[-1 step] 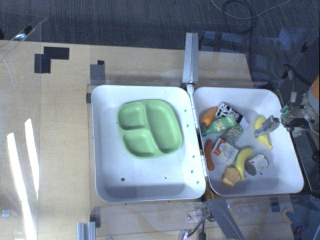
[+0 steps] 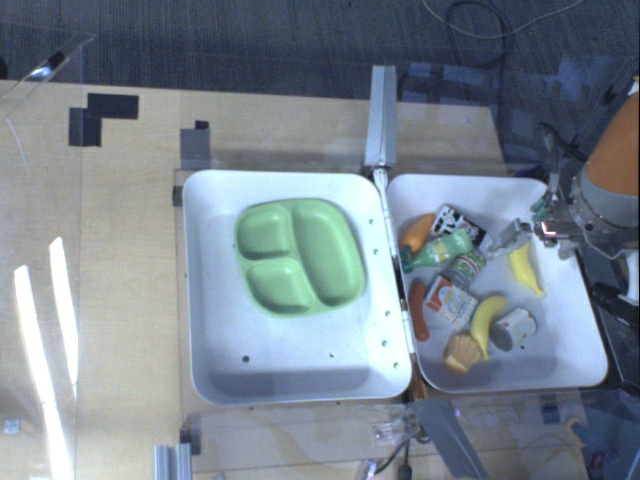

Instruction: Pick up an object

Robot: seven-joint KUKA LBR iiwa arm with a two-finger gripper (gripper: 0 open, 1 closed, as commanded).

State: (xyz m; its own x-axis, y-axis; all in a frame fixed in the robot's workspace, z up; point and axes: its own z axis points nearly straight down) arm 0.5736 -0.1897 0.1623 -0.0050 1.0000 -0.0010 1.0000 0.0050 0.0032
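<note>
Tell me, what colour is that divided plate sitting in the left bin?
The divided plate is light green, as seen in the camera view.

A green sectioned plate point(image 2: 300, 256) lies in the left white bin point(image 2: 215, 358). The right bin point(image 2: 575, 363) holds a jumble: an orange toy point(image 2: 415, 233) at ten o'clock, a banana point(image 2: 485, 320) near six, a yellow piece point(image 2: 525, 270) at three. The gripper point(image 2: 520, 232) hovers at about two o'clock, just above that yellow piece.
</note>
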